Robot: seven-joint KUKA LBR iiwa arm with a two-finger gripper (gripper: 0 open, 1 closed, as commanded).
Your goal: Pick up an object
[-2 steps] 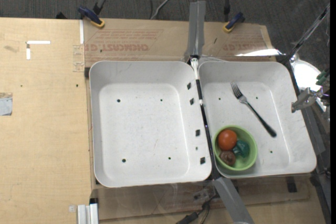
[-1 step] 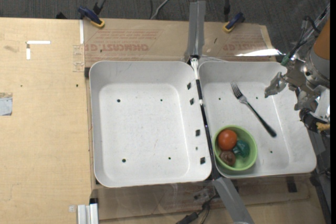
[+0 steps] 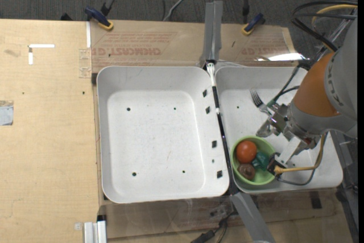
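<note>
Basically, left bin [image 3: 153,134] is all open floor. Green bowl [image 3: 256,180] sits in the right bin's [image 3: 239,91] lower-left corner, close to both walls, holding a red ball [image 3: 246,151], brown lump [image 3: 247,169] and teal piece [image 3: 263,160]. Fork [image 3: 259,101] lies mid-bin, tines upper-left, long axis diagonal. Gripper [image 3: 277,122] hangs just right of it; can't tell how far open it is.

Two white bins: left bin [image 3: 102,122], right bin [image 3: 239,97]. One green bowl [image 3: 251,180], one red ball [image 3: 246,151], one brown lump [image 3: 247,169], one teal piece [image 3: 262,161], one fork [image 3: 259,101].
</note>
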